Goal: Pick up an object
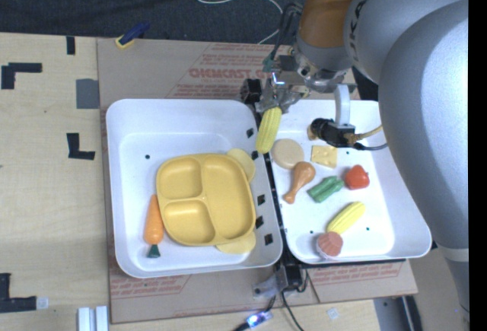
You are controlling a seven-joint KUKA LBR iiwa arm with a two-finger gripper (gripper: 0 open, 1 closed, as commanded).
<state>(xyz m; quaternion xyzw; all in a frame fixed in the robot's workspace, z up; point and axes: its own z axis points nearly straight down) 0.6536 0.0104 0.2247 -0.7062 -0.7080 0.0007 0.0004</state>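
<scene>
My gripper (275, 100) hangs over the back of the seam between the two bins, shut on the top end of a yellow corn cob (267, 132). The cob hangs nearly upright below the fingers, its lower end above the rims where the bins meet. In the right bin (396, 246) lie a beige round piece (288, 152), a drumstick (298, 179), a cheese wedge (323, 156), a green vegetable (326, 189), a red tomato (356, 178), a second corn cob (345, 217) and a pink slice (330, 244).
The left bin (125, 139) holds a yellow divided plate (205, 196) with a carrot (154, 221) at its left side. The arm's grey bulk covers the right side of the view. A cable and black connector (326, 129) hang over the right bin's back.
</scene>
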